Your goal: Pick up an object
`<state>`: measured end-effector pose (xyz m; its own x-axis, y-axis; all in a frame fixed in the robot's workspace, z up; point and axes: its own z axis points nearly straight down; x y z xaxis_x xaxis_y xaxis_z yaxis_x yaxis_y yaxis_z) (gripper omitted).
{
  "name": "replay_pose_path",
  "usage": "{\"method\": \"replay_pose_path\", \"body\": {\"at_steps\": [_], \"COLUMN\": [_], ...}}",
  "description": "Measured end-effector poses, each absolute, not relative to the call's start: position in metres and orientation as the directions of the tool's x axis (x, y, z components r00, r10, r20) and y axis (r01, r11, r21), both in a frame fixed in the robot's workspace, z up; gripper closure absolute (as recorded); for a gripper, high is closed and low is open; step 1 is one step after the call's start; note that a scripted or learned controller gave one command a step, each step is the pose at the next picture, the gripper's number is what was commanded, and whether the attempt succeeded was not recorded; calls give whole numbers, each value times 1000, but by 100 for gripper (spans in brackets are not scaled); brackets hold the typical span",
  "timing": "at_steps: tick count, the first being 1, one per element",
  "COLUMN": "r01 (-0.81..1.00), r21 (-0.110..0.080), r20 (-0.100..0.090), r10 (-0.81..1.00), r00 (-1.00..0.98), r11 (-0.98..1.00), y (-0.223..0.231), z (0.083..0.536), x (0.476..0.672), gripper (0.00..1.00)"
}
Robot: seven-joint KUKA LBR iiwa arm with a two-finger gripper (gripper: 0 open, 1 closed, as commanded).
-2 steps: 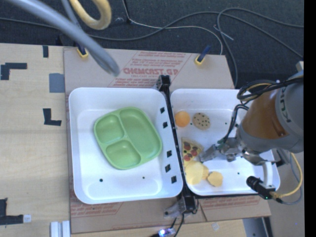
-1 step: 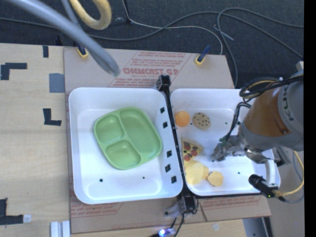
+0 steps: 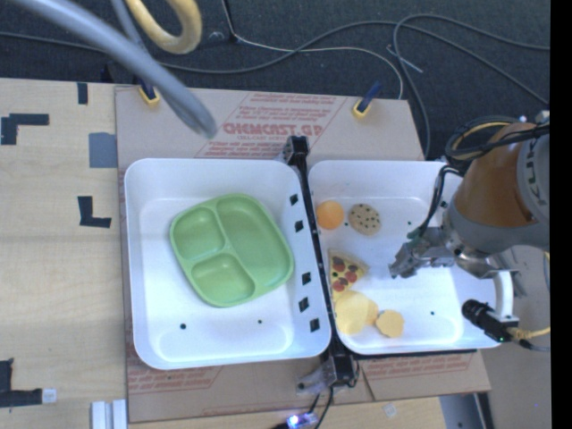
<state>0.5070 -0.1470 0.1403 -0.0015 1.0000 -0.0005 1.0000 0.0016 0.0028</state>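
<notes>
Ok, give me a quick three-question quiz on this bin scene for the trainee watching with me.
1. True or false: the green three-compartment plastic tray lies in the left white bin.
2. Which toy lies nearest the pincer: A) round brown cookie, B) pizza slice, C) orange ball?
3. Fill in: the cookie sits beside the ____ ball.

Key: 1 true; 2 B; 3 orange.

Pale wooden benchtop (image 3: 54, 266) with black tape marks (image 3: 27, 128), brown printed cardboard sheet (image 3: 268, 123) laid across. Beyond, dark carpeted floor (image 3: 357, 7) crossed by thin black cables (image 3: 447, 38). Bright, even light.
</notes>
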Motion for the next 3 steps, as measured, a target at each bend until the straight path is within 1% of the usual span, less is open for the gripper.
{"method": "replay_pose_path", "body": {"at_steps": [1, 2, 3], "r01": [1000, 1000, 1000], "r21": [3, 4, -1], "r20": [-1, -2, 1], "r10": [1000, 1000, 1000], "r00": [-1, 0, -6], "r11": [1, 0, 6], "y": [-144, -152, -101], "z": [183, 236, 226], "x": [510, 504, 523], "gripper": [100, 100, 100]}}
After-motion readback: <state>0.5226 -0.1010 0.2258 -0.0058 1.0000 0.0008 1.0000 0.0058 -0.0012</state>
